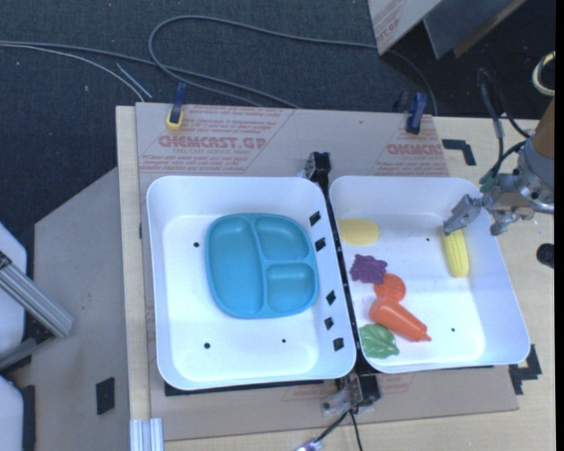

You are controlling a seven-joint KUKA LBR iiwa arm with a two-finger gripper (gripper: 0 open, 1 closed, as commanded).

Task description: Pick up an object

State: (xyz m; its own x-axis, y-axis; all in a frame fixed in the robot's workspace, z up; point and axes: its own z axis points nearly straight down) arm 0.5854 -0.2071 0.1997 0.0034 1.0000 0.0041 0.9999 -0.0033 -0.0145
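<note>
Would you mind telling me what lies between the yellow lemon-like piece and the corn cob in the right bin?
In the camera view, only bare white bin floor separates the yellow piece from the corn cob.

You can read red print on the clear protective film of the sheet (264,136) that lies under the two bins, along its far edge: at far left it says "CHEMCAST GP" in large red letters, with smaller red lines above and below that are too fine to make out. The same red logo recurs at far right (partly cut off and fainter, so you can trust only its outline). A cardboard box (397,19) at the far edge carries small red print too, illegible.
</note>
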